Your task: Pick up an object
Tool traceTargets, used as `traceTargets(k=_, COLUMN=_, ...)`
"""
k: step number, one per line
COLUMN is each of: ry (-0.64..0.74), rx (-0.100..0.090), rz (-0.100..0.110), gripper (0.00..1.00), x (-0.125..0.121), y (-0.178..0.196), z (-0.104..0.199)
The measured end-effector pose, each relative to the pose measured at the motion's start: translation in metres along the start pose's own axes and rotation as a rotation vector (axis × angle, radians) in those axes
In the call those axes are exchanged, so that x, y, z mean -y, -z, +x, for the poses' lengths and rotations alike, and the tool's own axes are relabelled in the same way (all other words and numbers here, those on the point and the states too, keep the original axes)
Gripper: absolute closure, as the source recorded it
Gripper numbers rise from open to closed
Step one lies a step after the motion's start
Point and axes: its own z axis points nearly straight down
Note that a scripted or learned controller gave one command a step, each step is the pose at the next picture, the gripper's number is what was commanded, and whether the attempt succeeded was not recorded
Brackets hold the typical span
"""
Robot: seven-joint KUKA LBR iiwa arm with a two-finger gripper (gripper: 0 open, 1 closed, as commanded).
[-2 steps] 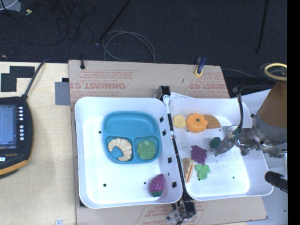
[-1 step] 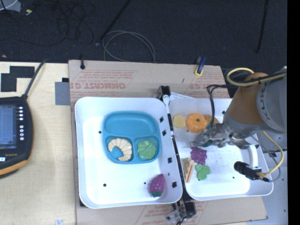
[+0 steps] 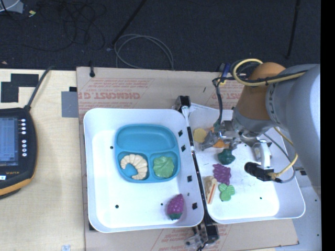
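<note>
We've got two bins side by side: the left bin holds a divided tray with a croissant and a lettuce piece in its front compartments. A grape bunch sits in front of that tray, and the right bin has small toys clustered by its left wall.

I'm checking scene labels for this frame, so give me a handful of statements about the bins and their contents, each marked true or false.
1. The blue divided plate lies in the left bin. True.
2. A croissant sits in one plate compartment. True.
3. The green lettuce piece lies in the right bin. False: it is in the plate compartment beside the croissant.
4. Purple grapes lie in the right bin. True.
5. The end effector hangs over the left bin. False: it is over the right bin, near a dark green toy.
</note>
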Motion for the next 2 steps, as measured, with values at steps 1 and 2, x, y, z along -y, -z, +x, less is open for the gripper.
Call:
traceTargets(k=1, ry=-0.005, rx=0.002, rz=0.001, gripper=0.0, x=-0.0266, y=0.0, z=-0.0288)
traceTargets(k=2, ry=-0.003, rx=0.001, rz=0.005, gripper=1.0, x=-0.0254, y=0.0099, z=-0.0286)
